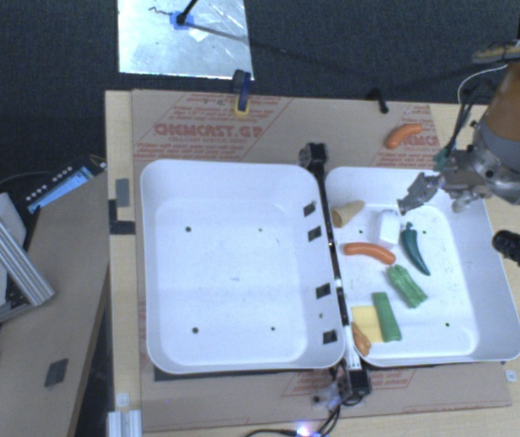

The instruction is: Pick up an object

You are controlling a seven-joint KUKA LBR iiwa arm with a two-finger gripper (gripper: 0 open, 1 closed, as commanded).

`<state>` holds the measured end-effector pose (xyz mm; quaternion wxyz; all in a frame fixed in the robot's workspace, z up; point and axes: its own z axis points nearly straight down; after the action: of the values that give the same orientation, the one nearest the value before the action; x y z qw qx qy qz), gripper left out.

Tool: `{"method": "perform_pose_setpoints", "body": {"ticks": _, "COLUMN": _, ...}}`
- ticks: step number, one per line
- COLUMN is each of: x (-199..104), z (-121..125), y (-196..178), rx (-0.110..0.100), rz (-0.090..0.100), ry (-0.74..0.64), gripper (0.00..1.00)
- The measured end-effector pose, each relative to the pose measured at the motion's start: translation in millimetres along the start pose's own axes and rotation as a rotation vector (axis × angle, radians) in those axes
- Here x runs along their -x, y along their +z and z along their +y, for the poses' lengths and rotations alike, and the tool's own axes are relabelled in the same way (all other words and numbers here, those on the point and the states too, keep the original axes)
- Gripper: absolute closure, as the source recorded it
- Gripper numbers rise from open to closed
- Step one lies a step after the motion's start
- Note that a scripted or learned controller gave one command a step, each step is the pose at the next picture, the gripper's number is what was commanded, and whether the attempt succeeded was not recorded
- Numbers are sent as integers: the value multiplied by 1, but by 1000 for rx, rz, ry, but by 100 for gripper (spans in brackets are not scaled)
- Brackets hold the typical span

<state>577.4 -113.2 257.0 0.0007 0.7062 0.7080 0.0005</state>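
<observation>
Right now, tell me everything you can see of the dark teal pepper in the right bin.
The dark teal pepper is a small, slim, curved toy chilli, glossy like plastic, with a darker stem end pointing toward the bin's far side and a tip tapering toward the near right. It lies flat on the floor of the right bin, just below the gripper, which hovers above it. A white block sits to its left and a light green piece just beneath; neither clearly touches it.

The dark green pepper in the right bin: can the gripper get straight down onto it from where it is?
Probably yes. The gripper hovers just above the dark green pepper, which lies apart from the orange sausage and the white block, leaving its top unobstructed.
</observation>
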Motion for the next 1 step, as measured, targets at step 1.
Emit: {"method": "perform_pose_setpoints", "body": {"ticks": 1, "x": 0, "z": 1, "y": -11, "rx": 2, "rz": 0, "ry": -3, "gripper": 100}}
